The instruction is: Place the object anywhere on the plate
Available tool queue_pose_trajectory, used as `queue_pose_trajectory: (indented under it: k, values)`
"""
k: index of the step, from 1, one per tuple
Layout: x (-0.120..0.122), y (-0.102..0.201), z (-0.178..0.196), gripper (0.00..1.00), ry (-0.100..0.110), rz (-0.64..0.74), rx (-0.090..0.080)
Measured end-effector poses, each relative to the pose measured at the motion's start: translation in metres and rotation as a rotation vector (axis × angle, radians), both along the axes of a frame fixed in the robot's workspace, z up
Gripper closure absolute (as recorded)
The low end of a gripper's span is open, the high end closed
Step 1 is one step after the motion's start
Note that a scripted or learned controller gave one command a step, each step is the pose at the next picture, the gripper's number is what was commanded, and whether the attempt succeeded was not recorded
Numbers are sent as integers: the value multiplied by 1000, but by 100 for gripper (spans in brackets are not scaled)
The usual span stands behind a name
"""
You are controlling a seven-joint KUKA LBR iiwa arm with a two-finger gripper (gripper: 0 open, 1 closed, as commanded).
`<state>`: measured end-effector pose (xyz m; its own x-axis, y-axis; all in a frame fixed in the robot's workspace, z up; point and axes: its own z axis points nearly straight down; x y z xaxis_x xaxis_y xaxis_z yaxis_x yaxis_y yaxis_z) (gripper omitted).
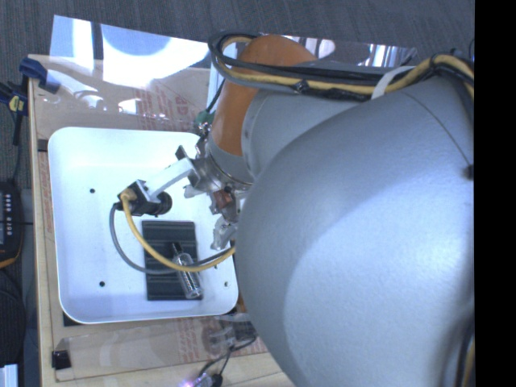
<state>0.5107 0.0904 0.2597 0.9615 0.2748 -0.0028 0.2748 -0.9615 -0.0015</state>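
Observation:
My gripper point(184, 269) reaches over the left white bin point(76, 216), down near its front right part. A dark grey rectangular slab point(165, 244) with a ribbed lower end lies right under it, and I cannot tell whether this is the plate. A small shiny metal piece point(189, 280) shows over the slab's lower right corner. I cannot make out whether it is part of the gripper or a loose object. A yellow cable point(129, 244) loops from a black fitting point(149, 202) on the wrist across the slab. The arm hides the right bin.
The grey arm body point(363, 232) with its orange band point(242, 95) covers the right half of the view. The bin's left and upper floor shows bare white with a few small dark dots. A wooden bench edge point(129, 349) runs along the front.

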Motion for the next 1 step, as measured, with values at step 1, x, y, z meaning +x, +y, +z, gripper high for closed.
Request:
queue_pose_trajectory:
  k: [1]
  values:
    - [11,29,-56,0,5,77,0]
